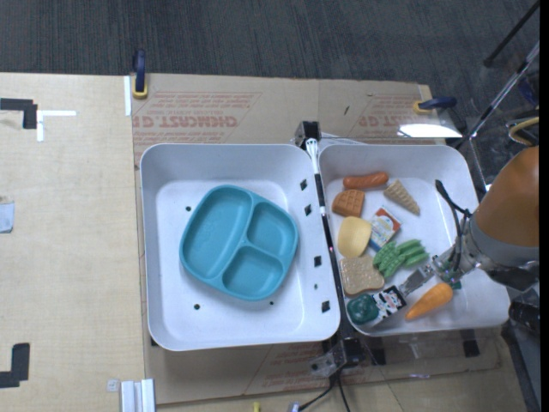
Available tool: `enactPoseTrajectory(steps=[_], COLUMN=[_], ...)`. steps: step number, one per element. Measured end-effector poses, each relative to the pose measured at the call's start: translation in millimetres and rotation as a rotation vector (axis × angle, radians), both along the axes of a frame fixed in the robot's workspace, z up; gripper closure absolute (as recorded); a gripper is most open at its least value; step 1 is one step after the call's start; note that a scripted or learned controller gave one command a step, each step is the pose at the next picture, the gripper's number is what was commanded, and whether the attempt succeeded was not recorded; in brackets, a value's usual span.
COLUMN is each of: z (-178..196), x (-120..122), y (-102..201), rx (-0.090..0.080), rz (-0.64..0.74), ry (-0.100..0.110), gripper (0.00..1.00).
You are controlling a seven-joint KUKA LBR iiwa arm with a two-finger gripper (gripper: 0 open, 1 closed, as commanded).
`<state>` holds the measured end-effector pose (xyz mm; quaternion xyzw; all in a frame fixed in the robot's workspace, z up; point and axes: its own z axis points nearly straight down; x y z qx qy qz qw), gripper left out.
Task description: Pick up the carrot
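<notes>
Orange carrot (pixel 430 300) lies at the near edge of the right bin (pixel 459 172), tilted, thick end up-right, tip pointing down-left. Gripper (pixel 445 273) sits just above the carrot's thick end, touching or nearly so; can't tell whether it is spread or closed, and no sign of the carrot being pinched in it. Arm (pixel 513 217) comes in from the right, orange band over the bin's right wall. Left of the carrot: a small black-and-white packet (pixel 392 299), then a dark green round item (pixel 360 309) in the near-left corner. Behind those, a bread slice (pixel 360 273), green beans (pixel 400 256) and a yellow lemon-like piece (pixel 353 236). Next back, a small red-and-white carton (pixel 384 227) and a waffle (pixel 348 202). Farthest back, a sausage (pixel 366 180) and a cone (pixel 401 197). Left bin (pixel 171 166) holds a teal divided plate (pixel 238 241), tilted, roughly central.
</notes>
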<state>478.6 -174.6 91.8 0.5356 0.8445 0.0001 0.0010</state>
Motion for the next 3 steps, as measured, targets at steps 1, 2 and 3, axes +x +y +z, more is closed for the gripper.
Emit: enactPoseTrajectory(steps=[1,2,3], z=[9,76,76], x=[2,5,5], y=[-1,25,25], rx=[-0.001,0.000,-0.001], rz=[-0.005,-0.301,-0.301], ry=[-0.004,-0.001,-0.001], gripper=[1.00,1.00,0.00])
